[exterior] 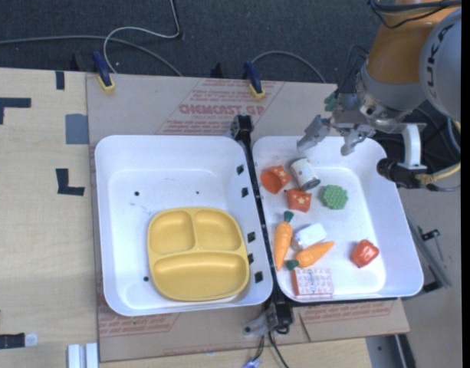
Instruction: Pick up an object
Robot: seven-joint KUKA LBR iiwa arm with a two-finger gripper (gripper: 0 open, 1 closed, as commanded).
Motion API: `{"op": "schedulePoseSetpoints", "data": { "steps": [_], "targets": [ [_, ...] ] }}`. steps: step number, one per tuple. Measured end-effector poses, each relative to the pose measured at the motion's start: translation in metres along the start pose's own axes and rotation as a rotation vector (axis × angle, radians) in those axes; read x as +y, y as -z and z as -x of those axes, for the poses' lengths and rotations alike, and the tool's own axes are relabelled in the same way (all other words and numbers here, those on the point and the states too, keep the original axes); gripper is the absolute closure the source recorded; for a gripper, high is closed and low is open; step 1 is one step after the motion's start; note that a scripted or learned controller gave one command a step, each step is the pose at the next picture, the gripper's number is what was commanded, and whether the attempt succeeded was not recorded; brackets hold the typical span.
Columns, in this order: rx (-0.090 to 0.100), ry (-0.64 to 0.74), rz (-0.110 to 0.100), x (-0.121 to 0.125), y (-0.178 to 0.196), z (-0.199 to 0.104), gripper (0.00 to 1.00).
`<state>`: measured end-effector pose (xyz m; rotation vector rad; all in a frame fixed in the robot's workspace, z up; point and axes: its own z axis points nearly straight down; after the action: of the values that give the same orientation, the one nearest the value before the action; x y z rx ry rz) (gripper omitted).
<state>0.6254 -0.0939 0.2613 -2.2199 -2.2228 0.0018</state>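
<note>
Gripper (332,141) above far edge of right bin (393,205), fingers spread, nothing between. Below in bin: small can (304,172), red pieces (275,179), green broccoli (335,197), two carrots (283,241), red pepper (364,253), carton (312,281). Yellow tray (196,253) in left bin (119,205).

Glossy white plastic bins (112,205) sit on matt brown cardboard (211,110); the yellow tray (196,253) looks smooth plastic.

Two bins sit side by side on the desk (35,205). The left bin (119,159) holds a divided plate (196,253); the right bin (392,228) holds scattered toy foods.
</note>
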Motion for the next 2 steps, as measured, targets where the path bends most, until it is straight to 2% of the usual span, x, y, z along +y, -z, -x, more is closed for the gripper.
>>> {"op": "schedulePoseSetpoints", "data": {
  "steps": [1,2],
  "targets": [
    [0.001,0.001,-0.003,0.008,-0.078,-0.025,0.0],
    [-0.004,0.001,0.016,0.032,-0.147,-0.002,0.0]
  ]
}}
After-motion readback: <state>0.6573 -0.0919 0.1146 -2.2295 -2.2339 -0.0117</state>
